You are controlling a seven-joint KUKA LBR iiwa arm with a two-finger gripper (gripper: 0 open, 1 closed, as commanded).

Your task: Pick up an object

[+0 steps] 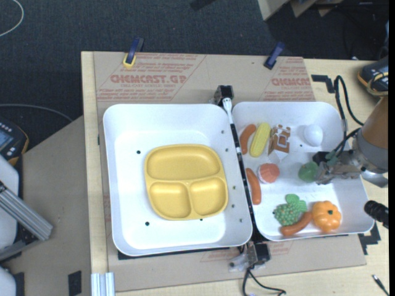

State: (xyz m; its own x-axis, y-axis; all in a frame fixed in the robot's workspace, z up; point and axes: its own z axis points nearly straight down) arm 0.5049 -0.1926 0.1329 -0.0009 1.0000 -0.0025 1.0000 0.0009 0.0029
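We saw two bins (117, 165) of smooth white plastic, faintly glossy. The yellow tray (185, 180) looked like matt plastic. Toy foods shone like moulded plastic: the pumpkin (326, 216) glossy, the broccoli (290, 210) bumpy. Under them lay the board (99, 79), brown printed paper, dull. The floor (74, 17) looked like rough dark carpet.

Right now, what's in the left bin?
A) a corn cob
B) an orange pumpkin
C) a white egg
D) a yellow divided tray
D: the yellow divided tray lies alone in the left bin, while the pumpkin, corn cob and white egg all sit in the right bin.
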